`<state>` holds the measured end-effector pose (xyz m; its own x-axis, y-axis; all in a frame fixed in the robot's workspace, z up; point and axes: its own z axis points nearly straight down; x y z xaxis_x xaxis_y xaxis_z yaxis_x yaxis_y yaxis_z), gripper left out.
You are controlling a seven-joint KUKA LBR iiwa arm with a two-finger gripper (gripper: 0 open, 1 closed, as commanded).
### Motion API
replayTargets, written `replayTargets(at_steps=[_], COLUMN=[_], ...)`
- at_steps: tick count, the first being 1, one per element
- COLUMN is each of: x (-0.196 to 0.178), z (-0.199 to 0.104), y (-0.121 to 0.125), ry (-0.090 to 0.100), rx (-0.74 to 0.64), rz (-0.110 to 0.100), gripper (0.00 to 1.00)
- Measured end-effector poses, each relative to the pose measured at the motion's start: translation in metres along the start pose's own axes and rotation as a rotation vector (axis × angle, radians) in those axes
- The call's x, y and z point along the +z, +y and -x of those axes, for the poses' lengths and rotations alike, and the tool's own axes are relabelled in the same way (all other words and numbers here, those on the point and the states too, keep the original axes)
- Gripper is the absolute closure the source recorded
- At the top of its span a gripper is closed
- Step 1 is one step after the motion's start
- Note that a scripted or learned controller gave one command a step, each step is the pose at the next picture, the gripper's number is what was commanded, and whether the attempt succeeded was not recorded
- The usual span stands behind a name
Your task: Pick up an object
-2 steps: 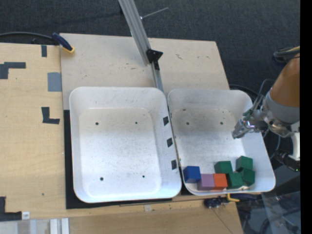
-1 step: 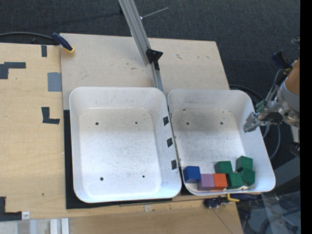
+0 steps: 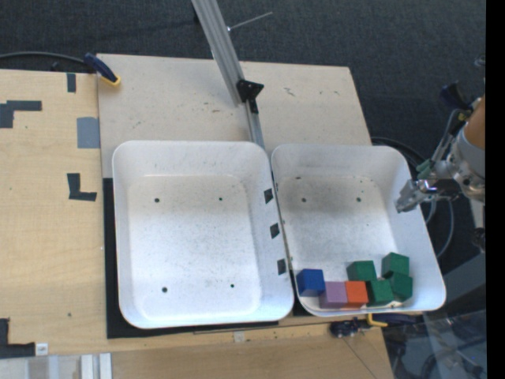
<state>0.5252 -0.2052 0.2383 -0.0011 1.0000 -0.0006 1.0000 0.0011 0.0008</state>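
Observation:
Small blocks lie crowded in the near right corner of the right bin (image 3: 339, 153). Among them are a blue block (image 3: 311, 281), a purple block (image 3: 336, 293) and an orange block (image 3: 357, 292). Several green blocks (image 3: 362, 272) surround these, reaching to the bin's right wall. My gripper (image 3: 412, 196) hangs over the right rim of this bin, well behind the blocks and apart from them. Nothing is seen in it.
The left bin (image 3: 189, 150) sits beside the right one, with black tabs along the shared wall. A slanted metal rail (image 3: 219, 38) with a black clamp (image 3: 249, 91) reaches the bins' far edge. A blue and yellow tool (image 3: 102, 68) lies at the far left.

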Motion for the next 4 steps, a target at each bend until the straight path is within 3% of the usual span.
replayTargets(at_steps=[3,4], x=[-0.015,-0.001], z=[-0.157,-0.202], y=[0.029,0.037], ry=[0.002,0.001], rx=[-0.006,-0.005], rz=[-0.001,-0.004], gripper=[1.00,1.00])
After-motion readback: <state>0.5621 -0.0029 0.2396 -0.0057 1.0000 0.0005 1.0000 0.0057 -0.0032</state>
